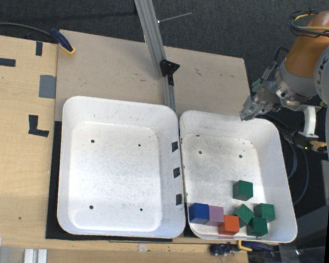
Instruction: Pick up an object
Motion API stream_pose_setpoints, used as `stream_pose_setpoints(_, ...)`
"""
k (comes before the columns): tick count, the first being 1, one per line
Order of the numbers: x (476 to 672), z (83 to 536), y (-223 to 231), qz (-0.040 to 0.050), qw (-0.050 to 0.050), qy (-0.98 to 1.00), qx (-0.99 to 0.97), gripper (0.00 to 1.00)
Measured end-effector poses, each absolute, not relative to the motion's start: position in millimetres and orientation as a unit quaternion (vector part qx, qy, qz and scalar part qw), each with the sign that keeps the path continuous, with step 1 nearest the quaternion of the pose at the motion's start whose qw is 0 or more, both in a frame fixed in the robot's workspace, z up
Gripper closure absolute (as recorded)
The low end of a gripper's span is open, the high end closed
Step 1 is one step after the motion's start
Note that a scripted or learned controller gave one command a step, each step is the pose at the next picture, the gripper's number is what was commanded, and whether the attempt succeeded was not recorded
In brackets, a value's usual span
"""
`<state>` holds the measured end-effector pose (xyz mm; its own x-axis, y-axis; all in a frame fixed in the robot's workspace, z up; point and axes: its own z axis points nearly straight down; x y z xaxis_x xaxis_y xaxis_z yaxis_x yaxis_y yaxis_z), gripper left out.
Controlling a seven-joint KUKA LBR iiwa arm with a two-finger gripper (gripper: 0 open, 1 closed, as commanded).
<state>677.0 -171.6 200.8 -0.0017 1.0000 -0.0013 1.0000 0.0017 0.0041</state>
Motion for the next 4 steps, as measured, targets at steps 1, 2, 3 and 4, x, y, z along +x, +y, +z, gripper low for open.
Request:
stream_pose_setpoints(1,675.8,245.2,-175.0,0.0009,0.002,0.708,0.707,1.00)
stream_pose_setpoints(2,666.9,234.3,-127.5,-0.0003,-0.001,0.709,0.705,1.00)
stream_pose_setpoints(3,660.5,242.8,-78.4,0.0001,-0.001,0.709,0.705,1.00)
stream_pose_setpoints(4,656.2,249.1,-19.6,0.0000,-0.001,0.710,0.705,1.00)
